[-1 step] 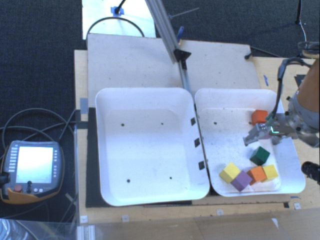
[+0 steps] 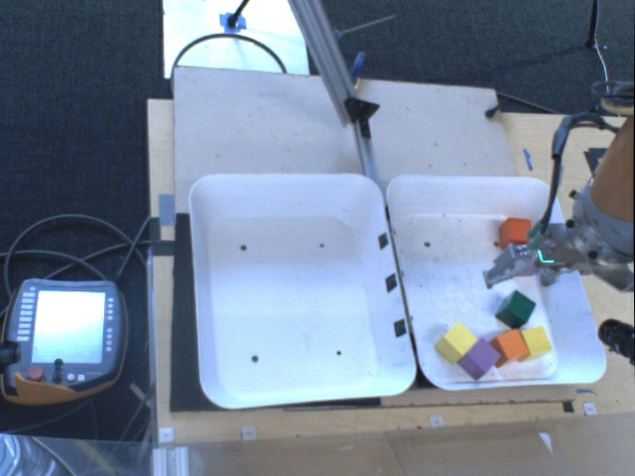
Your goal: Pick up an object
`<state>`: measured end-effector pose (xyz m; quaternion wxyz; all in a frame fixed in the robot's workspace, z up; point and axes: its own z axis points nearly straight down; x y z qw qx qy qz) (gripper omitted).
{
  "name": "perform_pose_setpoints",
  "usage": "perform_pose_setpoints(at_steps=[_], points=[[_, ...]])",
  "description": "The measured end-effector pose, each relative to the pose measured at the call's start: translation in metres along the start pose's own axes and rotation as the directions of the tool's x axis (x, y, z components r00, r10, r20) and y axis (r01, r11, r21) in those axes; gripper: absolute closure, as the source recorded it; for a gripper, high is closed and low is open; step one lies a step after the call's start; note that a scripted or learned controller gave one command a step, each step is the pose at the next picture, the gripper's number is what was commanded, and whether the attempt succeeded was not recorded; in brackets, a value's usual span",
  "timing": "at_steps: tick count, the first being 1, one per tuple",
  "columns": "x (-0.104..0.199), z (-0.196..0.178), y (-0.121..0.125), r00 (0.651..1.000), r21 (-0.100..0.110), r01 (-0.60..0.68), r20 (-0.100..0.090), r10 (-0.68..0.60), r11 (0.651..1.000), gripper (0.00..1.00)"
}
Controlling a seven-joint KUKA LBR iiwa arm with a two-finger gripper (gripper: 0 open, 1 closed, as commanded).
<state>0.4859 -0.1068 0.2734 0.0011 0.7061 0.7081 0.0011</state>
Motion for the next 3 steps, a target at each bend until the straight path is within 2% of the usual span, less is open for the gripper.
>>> perform_pose_setpoints(at_steps=[1,3], points=[[-0.007,0.060,-0.001,1.000,0.008,-0.002,-0.001,0.002,1.000,0.00],[0.000,0.148,0.010,1.000,0.006,-0.001,-0.001,0.001,1.000,0.00]])
